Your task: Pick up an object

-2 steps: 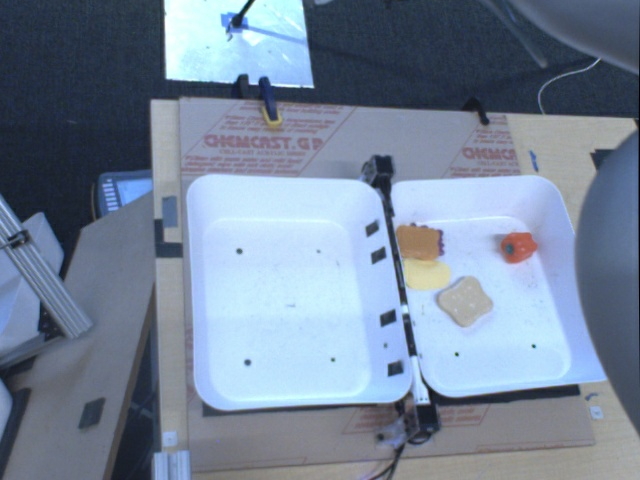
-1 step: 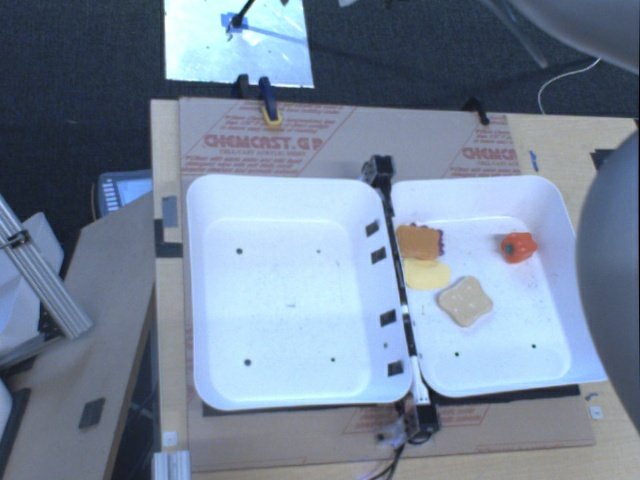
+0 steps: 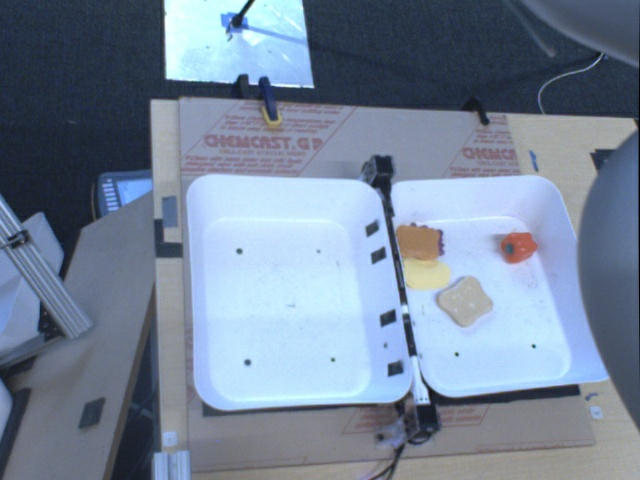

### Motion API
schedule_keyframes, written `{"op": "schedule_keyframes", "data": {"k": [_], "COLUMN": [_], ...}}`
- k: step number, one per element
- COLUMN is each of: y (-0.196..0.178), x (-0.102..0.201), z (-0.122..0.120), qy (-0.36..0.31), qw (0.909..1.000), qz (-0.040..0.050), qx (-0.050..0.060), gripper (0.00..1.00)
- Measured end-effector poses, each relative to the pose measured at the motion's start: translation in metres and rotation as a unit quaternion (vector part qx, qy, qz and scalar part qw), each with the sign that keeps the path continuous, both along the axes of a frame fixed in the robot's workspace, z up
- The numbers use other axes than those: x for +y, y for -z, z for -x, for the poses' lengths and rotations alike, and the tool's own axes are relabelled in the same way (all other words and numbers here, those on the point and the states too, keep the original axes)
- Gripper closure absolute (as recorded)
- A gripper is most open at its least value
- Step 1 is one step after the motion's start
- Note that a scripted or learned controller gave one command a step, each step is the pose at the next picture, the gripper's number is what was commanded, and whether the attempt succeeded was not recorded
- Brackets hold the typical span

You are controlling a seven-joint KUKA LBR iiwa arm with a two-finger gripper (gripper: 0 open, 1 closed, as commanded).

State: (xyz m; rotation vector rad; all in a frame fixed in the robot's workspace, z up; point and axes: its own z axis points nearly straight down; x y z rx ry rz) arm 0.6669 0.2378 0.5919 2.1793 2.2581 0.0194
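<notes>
1. Within the right bin [image 3: 560, 218], four small items lie on the white floor, all in its upper-left and central part.
2. Sandwich [image 3: 419, 242]: an orange-brown piece with a dark edge at its right, lying near the bin's left wall, close to the divide between the bins.
3. Yellow disc [image 3: 428, 275]: flat and pale yellow, just below the sandwich and touching or nearly touching it.
4. Toast [image 3: 465, 301]: a tan, slice-shaped piece, lying flat just below and to the right of the yellow disc; their edges meet or almost meet.
5. Pepper [image 3: 518, 248]: a small orange-red item with a green spot, lying apart from the other three, toward the bin's right side.
6. Left bin [image 3: 210, 208]: white and shallow, touching the right bin along a shared edge fitted with dark clips.
7. Both bins rest on a cardboard sheet [image 3: 300, 138] printed with red lettering, which lies on the wooden bench [image 3: 165, 128].
8. Arm [image 3: 615, 258]: a large blurred grey mass along the right edge of the view, overlapping the right bin's outer rim; a further grey part crosses the top right corner. It touches none of the items.
9. Gripper state: cannot be told from this view.
</notes>
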Motion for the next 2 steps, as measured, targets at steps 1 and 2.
{"op": "schedule_keyframes", "data": {"k": [1, 2], "y": [0.0, -0.011], "x": [0.0, 0.001], "z": [0.0, 0.0], "qy": [-0.001, -0.003], "qw": [1.0, 1.0], "qz": [0.0002, -0.0011], "qx": [0.0, -0.003], "gripper": [0.0, 1.0]}}
